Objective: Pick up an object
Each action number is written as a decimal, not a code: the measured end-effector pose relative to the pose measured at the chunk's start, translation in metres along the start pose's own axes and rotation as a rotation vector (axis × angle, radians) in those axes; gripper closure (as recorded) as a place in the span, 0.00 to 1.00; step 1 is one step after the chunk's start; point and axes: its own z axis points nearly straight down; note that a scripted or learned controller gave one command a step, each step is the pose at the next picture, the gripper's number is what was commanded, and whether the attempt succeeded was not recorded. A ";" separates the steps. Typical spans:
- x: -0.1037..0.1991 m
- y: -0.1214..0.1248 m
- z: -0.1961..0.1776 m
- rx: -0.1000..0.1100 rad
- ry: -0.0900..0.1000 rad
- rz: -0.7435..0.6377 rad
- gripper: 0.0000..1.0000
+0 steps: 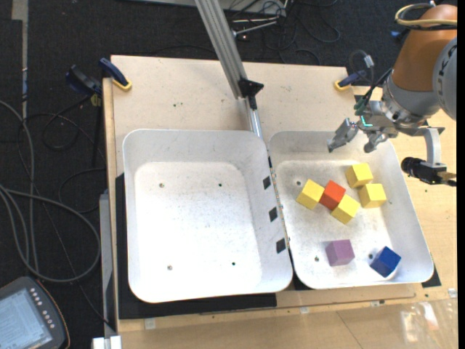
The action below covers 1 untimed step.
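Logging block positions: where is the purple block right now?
The purple block lies near the front of the right bin, just left of the blue block.

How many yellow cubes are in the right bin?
4: one left of the orange cube, one below-right of it, one farthest back, one at the cluster's right. None seems hidden.

Bright, even light is falling from overhead; the bins (196, 151) are glaring white, blocks (334, 195) are casting faint shadows, and blur is softening five o'clock.
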 end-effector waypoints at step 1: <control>-0.006 -0.003 0.061 0.005 0.001 0.005 0.00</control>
